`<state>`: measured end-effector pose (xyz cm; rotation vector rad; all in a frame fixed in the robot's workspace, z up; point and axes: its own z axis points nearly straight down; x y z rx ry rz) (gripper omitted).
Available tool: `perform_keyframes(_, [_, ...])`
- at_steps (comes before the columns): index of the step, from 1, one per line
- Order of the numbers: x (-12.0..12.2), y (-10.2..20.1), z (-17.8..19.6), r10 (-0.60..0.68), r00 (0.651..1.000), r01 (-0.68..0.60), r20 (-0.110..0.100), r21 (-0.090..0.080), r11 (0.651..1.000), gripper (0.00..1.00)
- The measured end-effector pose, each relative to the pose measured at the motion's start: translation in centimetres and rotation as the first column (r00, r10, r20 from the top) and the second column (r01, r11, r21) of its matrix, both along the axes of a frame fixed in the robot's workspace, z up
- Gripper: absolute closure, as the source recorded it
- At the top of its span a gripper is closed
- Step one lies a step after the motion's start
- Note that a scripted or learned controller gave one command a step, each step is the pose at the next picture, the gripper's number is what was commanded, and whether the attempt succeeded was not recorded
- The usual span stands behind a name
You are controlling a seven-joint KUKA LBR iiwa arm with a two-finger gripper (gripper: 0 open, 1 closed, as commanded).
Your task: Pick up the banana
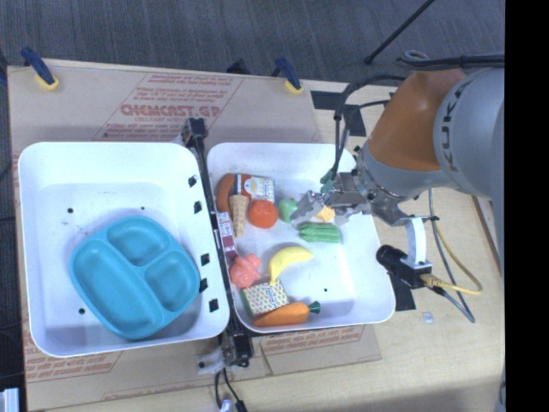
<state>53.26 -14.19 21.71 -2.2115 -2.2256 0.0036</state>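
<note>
The yellow banana [289, 258] lies in the middle of the right bin [364, 303], curved, its tip pointing right. My gripper [310, 208] hangs over the upper right part of that bin, above and a little right of the banana and apart from it. A green cucumber-like piece [319, 233] lies between the gripper and the banana. Nothing can be made out in the gripper's grasp.
Around the banana lie a carrot [283, 314], a small printed box [264, 297], a pink toy [244, 270], an orange-red ball [263, 215], a cone [239, 213] and a small green piece [287, 206]. The left bin [34, 178] holds a blue divided plate [135, 273].
</note>
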Motion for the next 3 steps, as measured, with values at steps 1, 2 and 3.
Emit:
perform_keyframes(1, [-4.5, -0.3, -12.5, -0.002, 1.000, 0.002, 0.002, 0.000, 1.000, 0.00])
perform_keyframes(2, [-4.5, -0.4, -11.6, 0.004, 1.000, -0.004, 0.000, -0.001, 1.000, 1.00])
perform_keyframes(3, [-5.6, 3.5, -0.7, -0.368, 0.930, 0.368, 0.001, -0.001, 0.930, 1.00])
